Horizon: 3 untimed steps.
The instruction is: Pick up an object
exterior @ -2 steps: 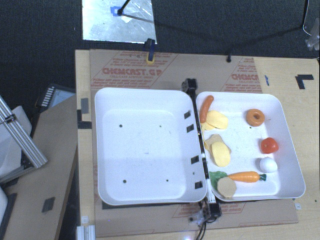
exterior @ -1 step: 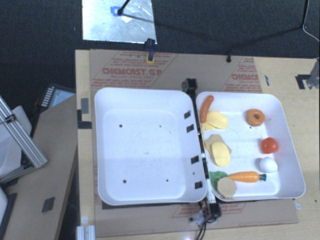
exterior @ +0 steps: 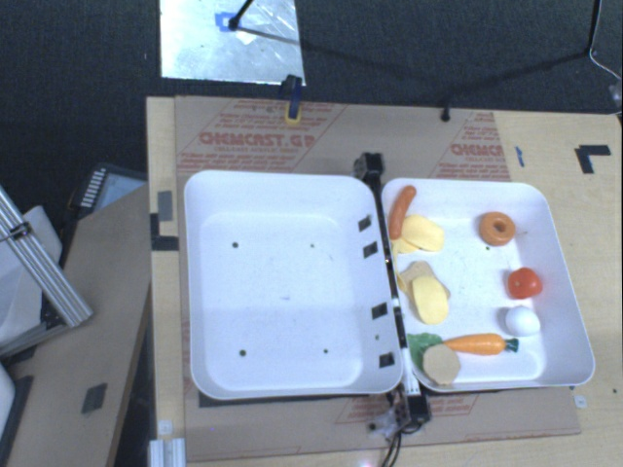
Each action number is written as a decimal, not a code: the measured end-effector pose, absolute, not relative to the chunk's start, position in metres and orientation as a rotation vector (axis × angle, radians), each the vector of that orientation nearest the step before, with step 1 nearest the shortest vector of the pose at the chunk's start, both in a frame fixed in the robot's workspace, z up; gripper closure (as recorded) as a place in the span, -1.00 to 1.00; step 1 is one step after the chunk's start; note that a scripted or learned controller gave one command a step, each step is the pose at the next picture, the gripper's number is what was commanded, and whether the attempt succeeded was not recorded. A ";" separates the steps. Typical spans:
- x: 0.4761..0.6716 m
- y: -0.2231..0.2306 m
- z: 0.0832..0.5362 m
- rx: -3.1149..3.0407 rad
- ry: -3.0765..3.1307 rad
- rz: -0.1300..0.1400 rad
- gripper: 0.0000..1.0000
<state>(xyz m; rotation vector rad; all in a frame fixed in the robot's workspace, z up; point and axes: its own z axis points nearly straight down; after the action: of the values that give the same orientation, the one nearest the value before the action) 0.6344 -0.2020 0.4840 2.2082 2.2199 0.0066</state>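
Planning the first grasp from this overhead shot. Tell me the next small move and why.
Probably bring the arm in over the right bin and centre above the tomato. All the items lie in that bin, and the tomato sits apart from the doughnut and the white egg, while the yellow pieces near the divider crowd together.

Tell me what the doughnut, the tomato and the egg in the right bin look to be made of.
Brown ring doughnut: likely moulded plastic, with an even colour and smooth surface. Round red tomato: probably glossy plastic, with a small highlight on top. White egg: smooth plastic or similar, uniformly white. All look like toy food; the exact material is uncertain.
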 end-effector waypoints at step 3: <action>0.547 -0.197 0.472 2.206 2.222 0.008 1.00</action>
<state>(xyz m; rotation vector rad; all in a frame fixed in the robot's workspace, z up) 0.5470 -0.1969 0.4724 2.2062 2.2216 0.0082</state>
